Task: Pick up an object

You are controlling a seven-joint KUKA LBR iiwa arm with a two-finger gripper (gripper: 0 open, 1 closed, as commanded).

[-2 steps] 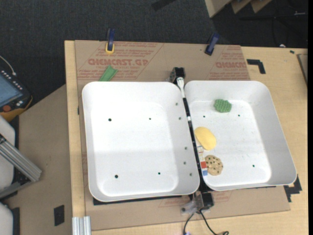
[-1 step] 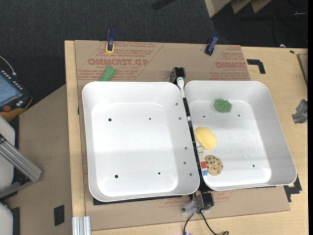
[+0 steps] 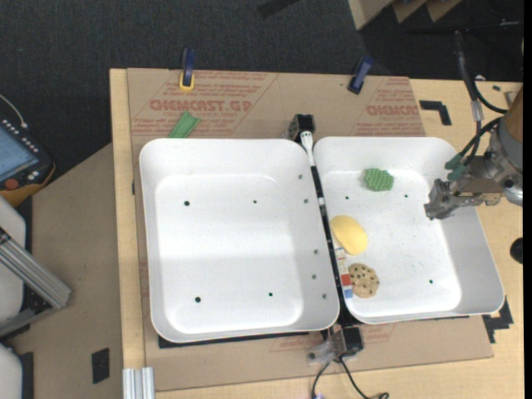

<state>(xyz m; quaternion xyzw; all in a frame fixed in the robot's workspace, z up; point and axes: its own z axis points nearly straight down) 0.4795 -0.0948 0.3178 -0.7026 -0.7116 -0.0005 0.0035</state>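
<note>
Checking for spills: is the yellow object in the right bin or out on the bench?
In. The yellow object lies on the floor of the right bin, near its left wall.

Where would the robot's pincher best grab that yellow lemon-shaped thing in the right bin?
Probably across the narrow middle of the yellow lemon-shaped object, coming straight down from above. It lies flat with its long axis running up and down the view, so the fingers would close on its left and right flanks. Its left flank sits near the right bin's inner wall, leaving little room there. The gripper is off to its right.
</note>
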